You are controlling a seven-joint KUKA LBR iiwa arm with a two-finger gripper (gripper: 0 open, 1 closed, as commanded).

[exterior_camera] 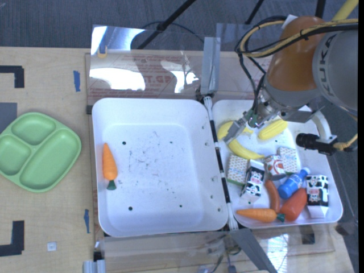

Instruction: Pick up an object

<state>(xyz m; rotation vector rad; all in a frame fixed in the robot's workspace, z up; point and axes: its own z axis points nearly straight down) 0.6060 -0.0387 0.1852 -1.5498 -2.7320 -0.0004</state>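
Observation:
My gripper (250,123) hangs low over the back of the right bin (334,206), among yellow toy foods. A yellow banana (244,149) lies just below it, a corn cob (273,129) sits to its right, and another yellow piece (225,129) to its left. Further forward lie patterned boxes (238,166), a cow-print carton (254,183), a red-and-white can (276,166), a blue bottle (290,183), a red bottle (293,206) and a carrot (257,214). One orange carrot (108,162) lies at the left side of the left bin (153,209).
A green divided plate (37,151) rests on the wooden bench left of the bins. A clear plastic sheet (142,67) stands behind the left bin. A second cow-print carton (317,189) sits at the right bin's right edge. Cables loop above the wrist.

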